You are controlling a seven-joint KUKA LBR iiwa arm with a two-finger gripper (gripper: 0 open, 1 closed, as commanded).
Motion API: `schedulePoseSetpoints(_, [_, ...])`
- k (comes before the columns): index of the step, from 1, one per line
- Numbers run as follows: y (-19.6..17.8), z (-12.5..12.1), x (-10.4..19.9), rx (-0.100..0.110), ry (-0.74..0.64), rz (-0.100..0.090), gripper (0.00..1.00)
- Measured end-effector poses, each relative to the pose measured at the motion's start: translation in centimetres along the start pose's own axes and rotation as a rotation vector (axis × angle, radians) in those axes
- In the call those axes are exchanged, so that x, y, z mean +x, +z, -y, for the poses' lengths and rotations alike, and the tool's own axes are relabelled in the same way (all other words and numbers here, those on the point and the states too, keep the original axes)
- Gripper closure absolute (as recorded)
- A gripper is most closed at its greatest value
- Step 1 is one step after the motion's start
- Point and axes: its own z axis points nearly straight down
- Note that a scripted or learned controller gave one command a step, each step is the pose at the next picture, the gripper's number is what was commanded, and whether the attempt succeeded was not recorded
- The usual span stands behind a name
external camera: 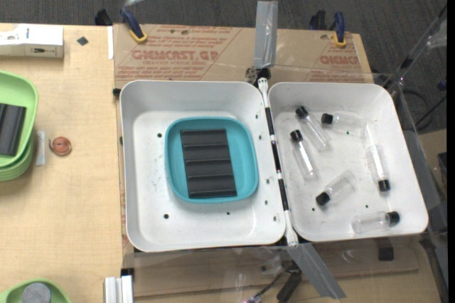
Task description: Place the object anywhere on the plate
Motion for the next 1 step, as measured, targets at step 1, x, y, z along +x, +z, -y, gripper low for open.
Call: schedulePoseSetpoints(1, [0.00,0.00,0.00,0.000,0.000,0.000,0.00])
